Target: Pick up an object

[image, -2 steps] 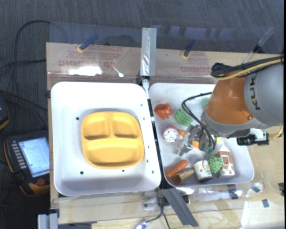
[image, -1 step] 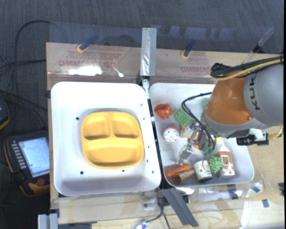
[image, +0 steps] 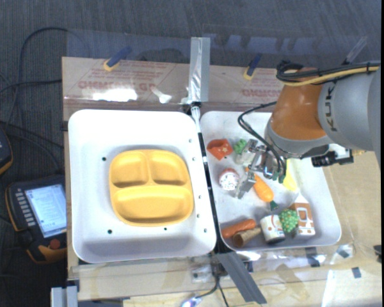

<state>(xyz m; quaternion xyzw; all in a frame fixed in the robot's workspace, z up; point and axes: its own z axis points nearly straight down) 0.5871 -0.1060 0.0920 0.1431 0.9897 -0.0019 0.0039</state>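
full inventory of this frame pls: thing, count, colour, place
bins: 2, white, side by side on the bench
divided tray: 1, yellow, middle of the left bin
tomato-like toy: 1, red, right bin, upper left
round white-faced item: 1, red and white, right bin, below the tomato
carrot-like toy: 1, orange, right bin centre, by the gripper
sausage-like toy: 1, orange-red, right bin, front edge
small can: 1, white with label, right bin, front
handheld pendants: 2, black and orange, left of the bench
gripper: 1, metal, low over the right bin
arm: 1, grey with an orange band, entering from the right

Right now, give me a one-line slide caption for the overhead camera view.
Robot arm's gripper lowered among toy food in the right bin, yellow divided tray in the left bin.
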